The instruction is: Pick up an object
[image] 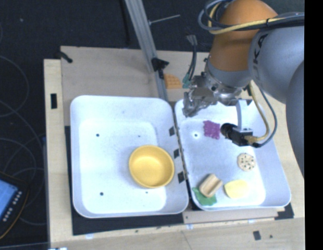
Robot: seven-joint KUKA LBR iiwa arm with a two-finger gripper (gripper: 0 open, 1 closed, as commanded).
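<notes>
Overhead, end effector (pixel 194 104) near right bin's (pixel 273 171) back-left rim.

Mounted above the bench (pixel 114 69), looking down at a slant. Set far enough back to take in both white bins whole: left bin (pixel 99 119) and right bin (pixel 271 184) side by side across the middle. Dark floor and loose cables at the left edge and along the top. Arm (pixel 245 40) entering from the right, looming large in the upper right corner, nearer the lens than the bins.
</notes>
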